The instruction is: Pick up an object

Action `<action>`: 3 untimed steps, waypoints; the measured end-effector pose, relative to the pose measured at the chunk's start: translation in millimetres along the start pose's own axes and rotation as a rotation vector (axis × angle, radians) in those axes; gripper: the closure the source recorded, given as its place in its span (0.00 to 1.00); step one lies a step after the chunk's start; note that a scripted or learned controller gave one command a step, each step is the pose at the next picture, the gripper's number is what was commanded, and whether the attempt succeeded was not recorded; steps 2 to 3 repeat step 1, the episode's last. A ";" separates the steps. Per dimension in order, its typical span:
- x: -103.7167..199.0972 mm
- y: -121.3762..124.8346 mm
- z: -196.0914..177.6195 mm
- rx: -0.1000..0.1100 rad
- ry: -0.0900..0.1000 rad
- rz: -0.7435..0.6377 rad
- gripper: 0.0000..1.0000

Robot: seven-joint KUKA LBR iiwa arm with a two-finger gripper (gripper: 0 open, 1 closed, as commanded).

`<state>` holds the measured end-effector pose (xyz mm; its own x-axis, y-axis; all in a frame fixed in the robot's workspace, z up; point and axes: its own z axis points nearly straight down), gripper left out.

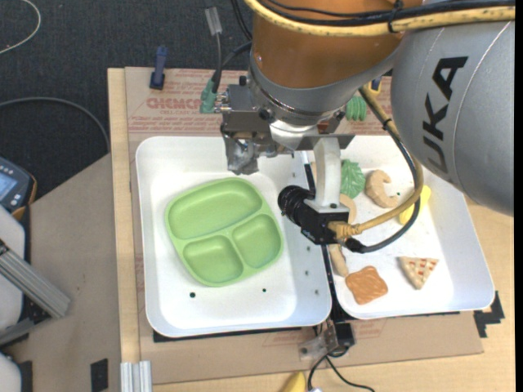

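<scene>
My gripper (240,160) hangs over the back of the left bin (155,219), just above the far rim of a green divided plate (222,229) that lies flat in that bin. Nothing shows in its grasp. The right bin (466,260) holds small toy foods: a green leafy piece (353,175), a beige ring-shaped piece (379,188), a yellow piece (413,206), a pizza slice (418,269), an orange square cracker (365,284) and a tan piece (337,260) partly hidden by the arm's cable.
The arm's big orange and grey body covers the back of both bins. The bins stand on a cardboard sheet (131,137). A blue clip (158,67) lies at its back left corner. A grey device (12,188) sits at the far left.
</scene>
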<state>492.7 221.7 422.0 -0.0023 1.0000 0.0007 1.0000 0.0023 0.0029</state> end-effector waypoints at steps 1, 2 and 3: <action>-19.7 86.2 96.5 0.004 -0.002 0.006 1.00; -19.7 86.2 96.5 0.004 -0.002 0.006 1.00; -19.7 86.2 96.5 0.004 -0.002 0.006 1.00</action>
